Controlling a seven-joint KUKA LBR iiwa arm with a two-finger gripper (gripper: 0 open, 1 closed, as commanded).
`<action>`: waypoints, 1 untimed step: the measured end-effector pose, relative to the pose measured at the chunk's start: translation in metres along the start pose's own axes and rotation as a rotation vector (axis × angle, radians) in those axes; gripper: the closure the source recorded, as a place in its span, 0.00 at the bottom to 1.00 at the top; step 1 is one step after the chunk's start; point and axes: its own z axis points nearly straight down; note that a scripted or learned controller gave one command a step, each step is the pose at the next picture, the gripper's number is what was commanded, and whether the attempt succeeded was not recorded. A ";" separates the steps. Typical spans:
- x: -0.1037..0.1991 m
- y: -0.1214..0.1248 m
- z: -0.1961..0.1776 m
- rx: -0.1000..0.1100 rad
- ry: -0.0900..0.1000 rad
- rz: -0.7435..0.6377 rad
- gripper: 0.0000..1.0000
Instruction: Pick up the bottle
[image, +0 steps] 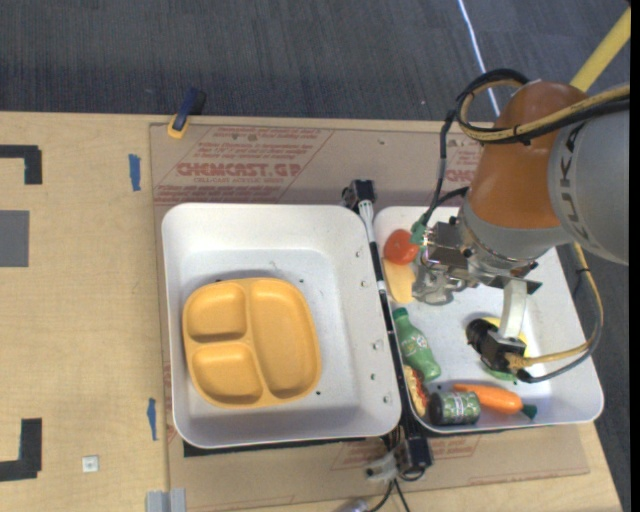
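Observation:
The green bottle (414, 344) lies on its side along the left wall of the right bin (570, 390), cap toward the back. My gripper (434, 288) hangs over the back left part of that bin, just up and to the right of the bottle's cap and apart from it. Nothing shows between the gripper and the bottle.
A dark green can (456, 407) and an orange carrot (492, 400) lie at the right bin's front, just past the bottle's base. A red-orange fruit (400, 246) sits behind the gripper. The left bin (200, 230) holds a yellow divided plate (250, 340).

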 end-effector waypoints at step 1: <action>0.005 -0.033 0.042 0.003 0.001 -0.323 1.00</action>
